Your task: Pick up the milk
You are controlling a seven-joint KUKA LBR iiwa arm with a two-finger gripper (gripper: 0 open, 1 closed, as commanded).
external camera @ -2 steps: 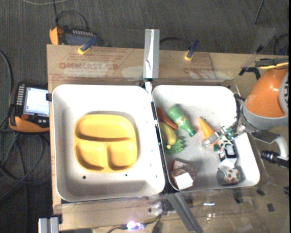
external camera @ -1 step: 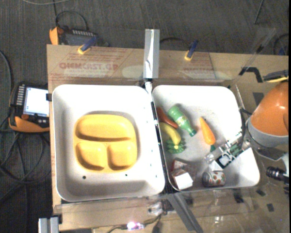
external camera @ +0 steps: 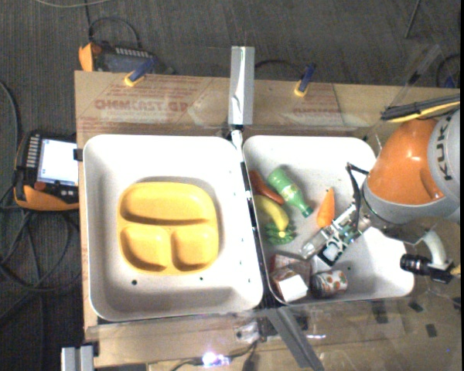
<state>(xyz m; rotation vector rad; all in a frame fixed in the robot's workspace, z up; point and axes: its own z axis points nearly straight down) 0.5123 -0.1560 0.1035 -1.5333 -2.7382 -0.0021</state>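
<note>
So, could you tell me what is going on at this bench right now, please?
The grey arm with the orange band reaches from the right into the right white bin, its gripper low among the toy groceries. Just below it lies the small brown-and-white milk carton, beside a dark round can. A green bottle, yellow banana and orange carrot sit further up. The left white bin holds a yellow compartment tray.

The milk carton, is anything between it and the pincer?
Nothing visible blocks it. The milk carton sits near the front edge of the right bin, with a can beside it on the right. The pincer hangs just above and to its right, with bare bin floor between them.
</note>
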